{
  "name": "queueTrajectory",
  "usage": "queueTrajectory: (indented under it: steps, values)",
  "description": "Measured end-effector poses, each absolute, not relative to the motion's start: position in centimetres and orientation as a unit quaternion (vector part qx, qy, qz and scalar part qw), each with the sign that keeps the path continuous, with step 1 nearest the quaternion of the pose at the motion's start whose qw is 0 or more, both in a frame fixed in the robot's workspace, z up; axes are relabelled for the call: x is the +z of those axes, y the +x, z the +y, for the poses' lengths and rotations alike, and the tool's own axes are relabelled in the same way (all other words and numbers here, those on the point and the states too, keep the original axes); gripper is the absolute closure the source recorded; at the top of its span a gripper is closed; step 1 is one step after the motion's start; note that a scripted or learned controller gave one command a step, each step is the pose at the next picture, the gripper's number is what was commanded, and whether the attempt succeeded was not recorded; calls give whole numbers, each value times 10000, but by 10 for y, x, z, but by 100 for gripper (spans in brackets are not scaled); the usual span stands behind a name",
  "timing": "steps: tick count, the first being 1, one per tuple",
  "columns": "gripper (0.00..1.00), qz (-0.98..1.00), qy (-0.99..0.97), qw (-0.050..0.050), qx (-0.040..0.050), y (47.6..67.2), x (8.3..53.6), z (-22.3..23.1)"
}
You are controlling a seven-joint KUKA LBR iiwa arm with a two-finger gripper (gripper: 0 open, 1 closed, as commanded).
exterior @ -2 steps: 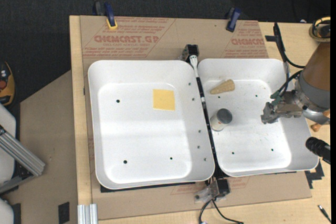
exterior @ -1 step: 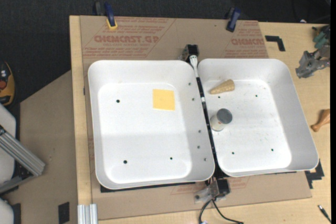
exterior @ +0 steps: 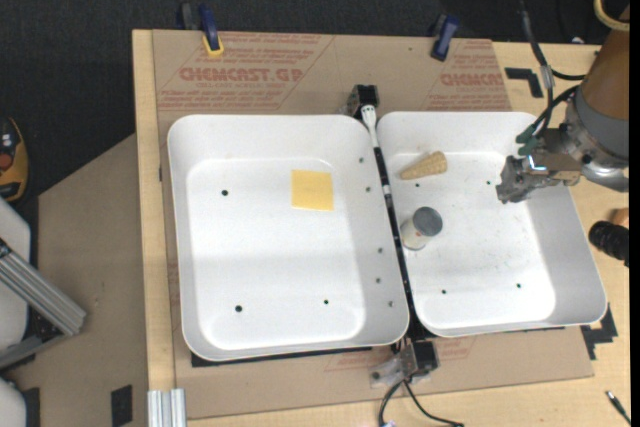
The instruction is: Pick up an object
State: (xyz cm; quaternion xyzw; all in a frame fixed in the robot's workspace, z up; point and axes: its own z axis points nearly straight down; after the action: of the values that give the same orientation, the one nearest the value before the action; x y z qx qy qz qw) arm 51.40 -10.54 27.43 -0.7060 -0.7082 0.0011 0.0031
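Hand [exterior: 517,183] hangs over right bin [exterior: 560,300], grip state can't tell. Tan cone-shaped piece [exterior: 424,165] lies left of it; small grey-capped cylinder [exterior: 423,226] lower left. Yellow square [exterior: 312,190] far left.

Two white bins are sitting side by side on the bench [exterior: 300,65]. A yellow square [exterior: 312,190] is lying flat in the left bin [exterior: 200,245]. In the right bin [exterior: 540,300], a tan cone [exterior: 424,166] is lying on its side near the back, and a grey-topped cylinder [exterior: 422,226] is standing near the divider. The arm [exterior: 605,115] is reaching in from the right, its tool [exterior: 520,180] hanging over the right bin's right part, well apart from both things.
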Motion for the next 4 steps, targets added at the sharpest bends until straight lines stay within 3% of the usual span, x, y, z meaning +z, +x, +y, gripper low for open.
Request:
queueTrajectory:
  steps: [1, 2, 3, 4]
  values:
    - [100, -7090, -7052, -75, -52, 580, 387, -90]
    - [100, -7086, -7056, 45, 26, 549, 301, -44]
    - [100, -7093, -7049, 28, 15, 583, 242, 13]
    - [100, -7088, -7054, -33, -41, 601, 329, 50]
